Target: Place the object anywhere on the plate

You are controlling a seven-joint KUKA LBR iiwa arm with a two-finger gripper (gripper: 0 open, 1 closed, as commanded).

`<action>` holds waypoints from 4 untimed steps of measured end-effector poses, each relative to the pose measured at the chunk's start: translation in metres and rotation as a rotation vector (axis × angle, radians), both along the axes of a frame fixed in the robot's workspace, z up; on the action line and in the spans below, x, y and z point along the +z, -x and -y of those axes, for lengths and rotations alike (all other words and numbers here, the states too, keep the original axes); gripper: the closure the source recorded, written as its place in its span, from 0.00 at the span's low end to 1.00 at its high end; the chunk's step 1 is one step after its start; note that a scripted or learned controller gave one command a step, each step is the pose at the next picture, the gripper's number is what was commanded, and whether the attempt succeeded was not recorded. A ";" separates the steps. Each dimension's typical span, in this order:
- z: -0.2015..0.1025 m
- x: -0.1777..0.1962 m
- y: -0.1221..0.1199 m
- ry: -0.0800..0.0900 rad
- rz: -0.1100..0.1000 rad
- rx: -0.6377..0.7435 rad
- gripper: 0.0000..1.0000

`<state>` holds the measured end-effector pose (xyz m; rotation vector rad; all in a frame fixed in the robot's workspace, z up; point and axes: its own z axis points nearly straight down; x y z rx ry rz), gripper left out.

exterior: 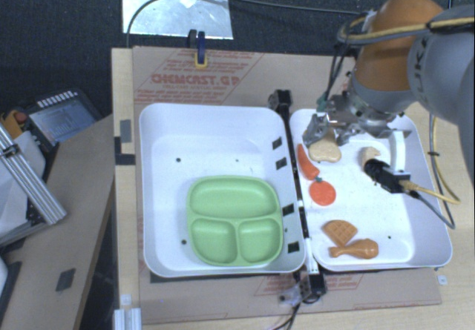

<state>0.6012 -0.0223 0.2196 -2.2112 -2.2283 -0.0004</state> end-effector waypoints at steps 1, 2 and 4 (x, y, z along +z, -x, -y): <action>-0.043 0.005 0.036 0.000 0.000 0.000 1.00; -0.094 0.002 0.052 0.000 0.001 0.002 1.00; -0.179 -0.004 0.110 0.000 -0.001 0.002 1.00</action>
